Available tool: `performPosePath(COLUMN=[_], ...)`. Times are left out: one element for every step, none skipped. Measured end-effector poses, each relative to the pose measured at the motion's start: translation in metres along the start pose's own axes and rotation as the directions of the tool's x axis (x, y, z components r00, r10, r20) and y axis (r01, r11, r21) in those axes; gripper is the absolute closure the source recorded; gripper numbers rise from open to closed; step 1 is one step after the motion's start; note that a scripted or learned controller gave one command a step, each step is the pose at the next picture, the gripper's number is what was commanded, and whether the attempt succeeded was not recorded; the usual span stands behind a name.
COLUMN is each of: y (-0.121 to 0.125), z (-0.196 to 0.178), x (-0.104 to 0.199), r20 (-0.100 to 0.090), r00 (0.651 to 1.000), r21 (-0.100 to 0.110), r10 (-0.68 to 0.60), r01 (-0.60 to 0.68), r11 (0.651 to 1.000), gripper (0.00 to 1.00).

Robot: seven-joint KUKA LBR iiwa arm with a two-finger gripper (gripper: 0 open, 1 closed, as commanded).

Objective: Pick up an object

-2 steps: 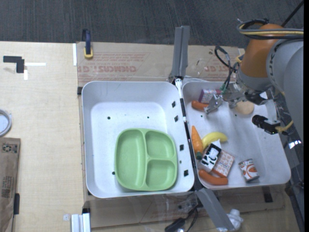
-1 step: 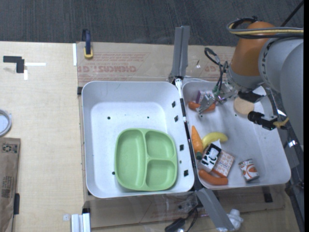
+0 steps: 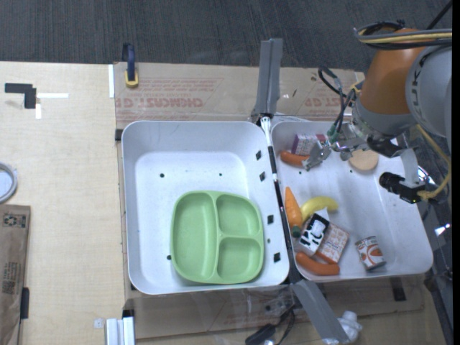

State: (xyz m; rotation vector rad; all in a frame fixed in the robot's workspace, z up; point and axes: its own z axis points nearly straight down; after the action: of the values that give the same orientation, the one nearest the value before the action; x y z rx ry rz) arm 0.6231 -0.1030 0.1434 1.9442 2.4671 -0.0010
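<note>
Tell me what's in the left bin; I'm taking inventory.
A green divided plate lies in the left bin, its three compartments bare. Whatever is under the plate is covered.

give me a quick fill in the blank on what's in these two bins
1. The green divided plate lies in the ____ bin.
2. The plate has ____ compartments.
3. The banana lies in the ____ bin, beside a carrot.
4. The gripper hangs over the ____ bin.

Missing words: left; three; right; right
</note>
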Motion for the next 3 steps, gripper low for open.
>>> performPosePath(y=[-0.02, -0.02, -0.078], z=[-0.048, -0.048, -0.142], x=[0.042, 0.042, 0.1], r20=[0.0, 0.0, 0.0], r00=[0.949, 0.949, 0.975], r21=[0.0, 0.0, 0.001], r10=[-0.315, -0.315, -0.223], r01=[0.315, 0.315, 0.223], r11=[0.949, 0.949, 0.975], gripper=[0.0, 0.0, 0.0])
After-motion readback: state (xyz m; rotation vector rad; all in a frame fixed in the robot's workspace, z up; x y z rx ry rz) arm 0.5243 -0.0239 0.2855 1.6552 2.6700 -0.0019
